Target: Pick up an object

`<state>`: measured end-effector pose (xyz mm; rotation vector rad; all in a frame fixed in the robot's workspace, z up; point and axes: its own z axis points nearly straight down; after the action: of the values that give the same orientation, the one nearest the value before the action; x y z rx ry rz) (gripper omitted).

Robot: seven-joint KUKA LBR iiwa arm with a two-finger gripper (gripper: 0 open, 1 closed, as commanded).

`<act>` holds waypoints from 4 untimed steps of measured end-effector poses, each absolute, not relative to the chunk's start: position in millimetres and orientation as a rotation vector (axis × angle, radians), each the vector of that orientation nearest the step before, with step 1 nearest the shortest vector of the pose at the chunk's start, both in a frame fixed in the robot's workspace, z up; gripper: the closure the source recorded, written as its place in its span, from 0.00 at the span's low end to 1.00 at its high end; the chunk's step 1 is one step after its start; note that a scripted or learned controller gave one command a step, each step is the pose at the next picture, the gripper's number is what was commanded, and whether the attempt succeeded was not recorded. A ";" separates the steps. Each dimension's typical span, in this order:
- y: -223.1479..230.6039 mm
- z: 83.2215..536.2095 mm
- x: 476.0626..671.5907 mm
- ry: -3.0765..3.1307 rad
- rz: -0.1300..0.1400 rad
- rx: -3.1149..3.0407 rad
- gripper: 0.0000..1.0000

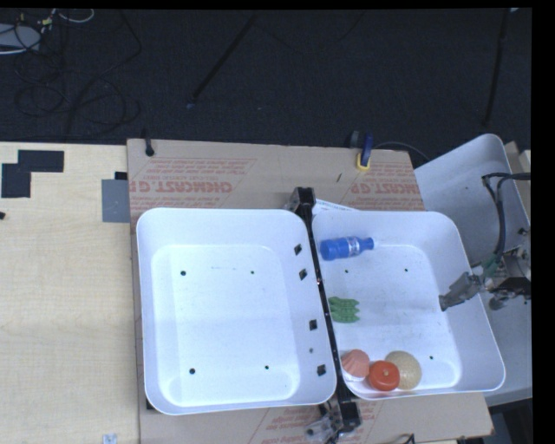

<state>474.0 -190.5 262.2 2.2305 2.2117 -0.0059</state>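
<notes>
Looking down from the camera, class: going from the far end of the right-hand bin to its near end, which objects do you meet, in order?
Blue bottle → green object → then the near-corner cluster: pink piece, red round piece, tan round piece, too closely bunched to order.

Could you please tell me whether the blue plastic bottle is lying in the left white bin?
No, the blue plastic bottle lies on its side in the right shallow white bin, near its far left corner.

A pale wood counter (61, 286) with black patches (30, 169) on its left part carries a printed brown cardboard sheet (260, 178), and behind it lies a dark floor (260, 69), perhaps carpet, crossed by thin cables (52, 22) at upper left.
</notes>
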 end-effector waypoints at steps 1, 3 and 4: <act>-185.5 271.7 475.7 2.222 -0.003 2.225 1.00; -199.6 380.4 476.5 2.223 0.002 2.216 1.00; -213.1 272.2 474.3 2.228 -0.009 2.231 1.00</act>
<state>474.3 -213.1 272.2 2.2307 2.2280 -0.0092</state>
